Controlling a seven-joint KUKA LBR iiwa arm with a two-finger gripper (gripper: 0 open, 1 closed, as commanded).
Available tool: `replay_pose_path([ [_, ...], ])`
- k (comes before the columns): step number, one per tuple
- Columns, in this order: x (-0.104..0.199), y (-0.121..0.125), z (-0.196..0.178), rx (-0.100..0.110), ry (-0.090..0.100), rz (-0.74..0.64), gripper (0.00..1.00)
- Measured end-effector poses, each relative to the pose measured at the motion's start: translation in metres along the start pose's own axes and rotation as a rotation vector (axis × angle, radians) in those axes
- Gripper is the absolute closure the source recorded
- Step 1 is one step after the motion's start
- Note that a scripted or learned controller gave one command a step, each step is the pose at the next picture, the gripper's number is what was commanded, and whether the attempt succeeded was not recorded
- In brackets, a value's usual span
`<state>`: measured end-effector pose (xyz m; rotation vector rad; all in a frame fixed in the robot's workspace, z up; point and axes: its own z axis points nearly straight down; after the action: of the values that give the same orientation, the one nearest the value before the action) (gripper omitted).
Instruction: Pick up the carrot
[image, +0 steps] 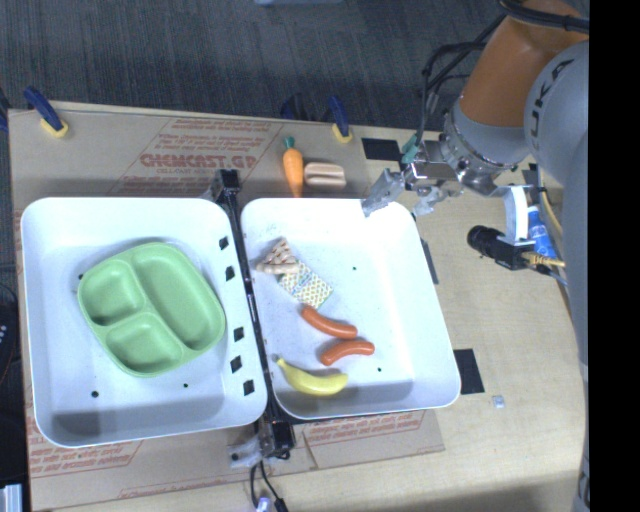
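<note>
you will find the small orange plastic carrot with a green top (292, 168) in the upper middle of the frame, lying outside both bins on the printed brown cardboard sheet (190, 155) that covers the surface. it lies roughly upright in the frame, green end uppermost, just above the gap between the two bins. just beside it on the right lies a small tan and pink toy hot-dog bun (324, 176).

locate the pincer (388, 193) right of centre in the upper part of the frame, at the upper right corner of the right-hand shallow white bin (430, 330). the grey arm with its orange band (515, 65) enters from the upper right. you cannot tell from this view whether the pincer is released or clenched; nothing is seen between its tips. the pincer is apart from the carrot, with the bun lying between them.

inside the right-hand bin you can see a bundle of tan toy sticks (275, 258), a pale patterned packet (306, 289), two orange-red toy sausages (328, 322) (346, 350) and a yellow toy banana (312, 379) near the lower edge.

the left-hand shallow white bin (50, 380) holds a light green divided plastic tray (150, 306) with three compartments. blue clamps (47, 112) grip the cardboard along the top edge.
</note>
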<state>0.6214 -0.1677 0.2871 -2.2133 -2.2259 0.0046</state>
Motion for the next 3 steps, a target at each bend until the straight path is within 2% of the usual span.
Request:
replay_pose_path([
  [1, 0.020, 0.035, 0.197, 0.003, 0.002, 0.259, 0.00],
  [2, 0.001, 0.036, 0.195, 0.001, 0.002, 0.846, 0.00],
  [3, 0.018, 0.015, 0.071, 0.001, 0.003, 1.075, 0.00],
])
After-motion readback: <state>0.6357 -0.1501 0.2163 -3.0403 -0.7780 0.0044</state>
